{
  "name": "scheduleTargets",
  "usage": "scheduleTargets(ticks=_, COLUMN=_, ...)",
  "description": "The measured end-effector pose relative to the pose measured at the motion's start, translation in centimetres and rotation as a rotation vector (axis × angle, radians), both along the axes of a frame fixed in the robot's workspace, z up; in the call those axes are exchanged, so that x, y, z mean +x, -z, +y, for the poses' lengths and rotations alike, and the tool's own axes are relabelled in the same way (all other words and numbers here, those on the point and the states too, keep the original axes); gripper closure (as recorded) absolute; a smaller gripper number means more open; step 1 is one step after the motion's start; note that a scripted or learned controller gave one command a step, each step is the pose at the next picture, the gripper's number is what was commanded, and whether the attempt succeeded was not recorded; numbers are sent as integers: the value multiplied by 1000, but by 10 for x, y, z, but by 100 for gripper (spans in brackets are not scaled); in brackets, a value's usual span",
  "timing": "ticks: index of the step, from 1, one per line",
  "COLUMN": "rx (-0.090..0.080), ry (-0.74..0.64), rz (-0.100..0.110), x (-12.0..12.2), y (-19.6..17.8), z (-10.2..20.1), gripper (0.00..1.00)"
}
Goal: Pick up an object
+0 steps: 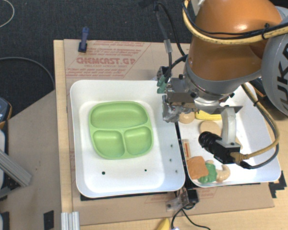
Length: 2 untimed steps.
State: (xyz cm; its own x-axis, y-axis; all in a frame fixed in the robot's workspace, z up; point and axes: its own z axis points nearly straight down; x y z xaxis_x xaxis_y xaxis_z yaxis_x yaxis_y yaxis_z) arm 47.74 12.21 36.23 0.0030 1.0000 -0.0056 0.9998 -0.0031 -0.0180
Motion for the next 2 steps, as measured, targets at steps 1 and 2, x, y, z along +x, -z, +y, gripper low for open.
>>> scheduleTargets(ticks=1, rx=2, ry=3, rz=-3, x=0, y=122, z=-36, gripper=100)
scheduleTargets(ticks=2, rx=8, ry=-4, rz=-39, x=38, y=-122, z=-47, gripper=100)
